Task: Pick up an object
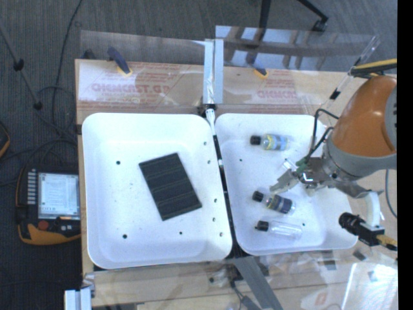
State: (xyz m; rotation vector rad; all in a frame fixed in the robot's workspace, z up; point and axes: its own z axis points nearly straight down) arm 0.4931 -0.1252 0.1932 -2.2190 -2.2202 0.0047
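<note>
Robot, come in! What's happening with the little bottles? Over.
Tool open, holding nothing. Three bottles in right bin; nearest one just below tool. Nothing in the way.

A robotics lab: teach pendant (48, 205) on grey carpet, trailing cables, clamped plywood bench (161, 89) (two white bins).

The scene is viewed from one fixed camera set above the bench (161, 82), tilted down at a slant; both white bins (97, 173) are taken in whole from a moderate height; floor (142, 5) is seen beyond the bench's far edge.
</note>
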